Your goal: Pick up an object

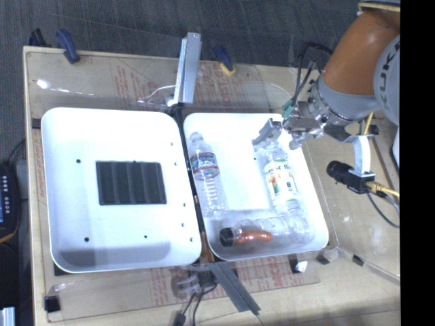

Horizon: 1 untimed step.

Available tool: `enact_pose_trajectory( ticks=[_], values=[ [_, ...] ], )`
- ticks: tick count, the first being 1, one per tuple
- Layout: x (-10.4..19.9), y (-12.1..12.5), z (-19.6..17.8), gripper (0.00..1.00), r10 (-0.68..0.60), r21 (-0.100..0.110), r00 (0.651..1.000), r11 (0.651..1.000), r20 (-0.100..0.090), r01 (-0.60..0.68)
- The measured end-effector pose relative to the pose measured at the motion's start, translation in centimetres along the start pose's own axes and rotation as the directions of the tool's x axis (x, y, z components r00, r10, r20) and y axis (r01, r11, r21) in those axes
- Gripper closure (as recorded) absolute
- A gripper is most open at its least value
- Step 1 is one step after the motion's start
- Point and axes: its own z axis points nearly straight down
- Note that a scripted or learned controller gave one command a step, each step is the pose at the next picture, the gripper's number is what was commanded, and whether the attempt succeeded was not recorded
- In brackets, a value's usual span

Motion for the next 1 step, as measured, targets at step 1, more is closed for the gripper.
enact_pose_trajectory(
  ticks=[1],
  values=[
    [-0.15,-0.62,-2.89,0.00,-0.143,-0.005,0.990,0.990,0.003,0.143]
  ],
)
